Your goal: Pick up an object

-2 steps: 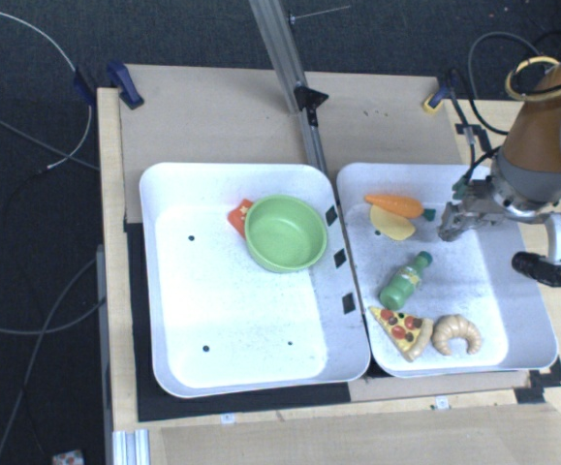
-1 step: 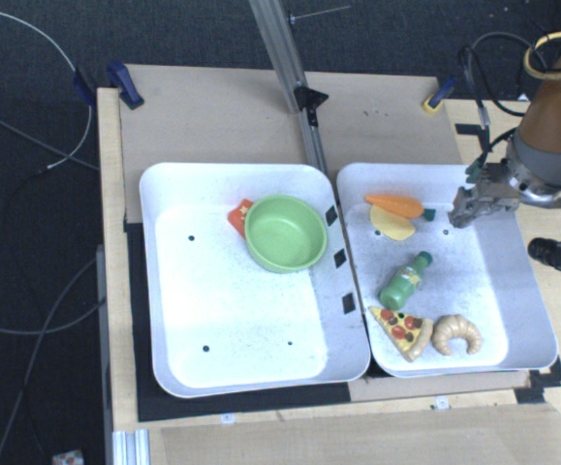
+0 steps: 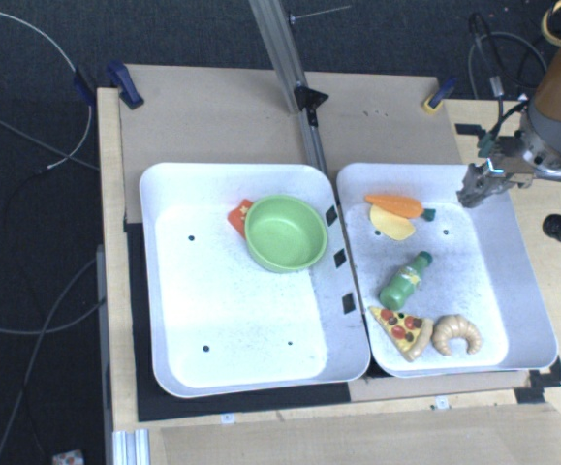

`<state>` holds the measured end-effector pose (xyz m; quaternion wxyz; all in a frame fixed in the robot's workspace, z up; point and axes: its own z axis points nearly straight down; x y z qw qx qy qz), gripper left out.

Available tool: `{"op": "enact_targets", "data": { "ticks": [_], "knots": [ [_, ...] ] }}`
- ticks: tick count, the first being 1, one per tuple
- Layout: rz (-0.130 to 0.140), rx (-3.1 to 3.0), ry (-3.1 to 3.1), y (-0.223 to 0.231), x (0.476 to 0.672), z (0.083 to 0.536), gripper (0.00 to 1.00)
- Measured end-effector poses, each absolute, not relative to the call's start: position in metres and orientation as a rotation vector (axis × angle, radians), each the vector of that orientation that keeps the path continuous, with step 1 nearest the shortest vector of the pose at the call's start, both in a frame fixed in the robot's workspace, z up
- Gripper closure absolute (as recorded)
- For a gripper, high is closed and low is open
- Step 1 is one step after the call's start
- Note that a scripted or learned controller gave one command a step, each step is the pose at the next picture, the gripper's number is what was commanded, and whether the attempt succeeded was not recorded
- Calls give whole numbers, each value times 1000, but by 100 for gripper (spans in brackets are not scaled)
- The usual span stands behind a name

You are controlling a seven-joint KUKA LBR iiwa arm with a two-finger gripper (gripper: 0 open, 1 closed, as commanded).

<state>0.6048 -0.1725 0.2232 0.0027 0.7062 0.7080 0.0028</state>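
Five toys are scattered in the right bin (image 3: 513, 260); nothing's been grabbed yet. The gripper (image 3: 476, 190) is parked just right of the carrot (image 3: 394, 204), grip state can't be told. A descent is needed next.

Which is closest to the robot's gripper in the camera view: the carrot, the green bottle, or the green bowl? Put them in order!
From the gripper:
1. Carrot, top of the right bin.
2. Green bottle, middle of the right bin.
3. Green bowl, left bin, farthest.
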Motion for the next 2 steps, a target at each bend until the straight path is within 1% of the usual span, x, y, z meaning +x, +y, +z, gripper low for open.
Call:
{"op": "enact_targets", "data": {
  "ticks": [1, 2],
  "knots": [
    [12, 2213, 2217, -173, 610, 291, 100],
    [5, 2215, 2218, -173, 611, 292, 100]
  ]
}}
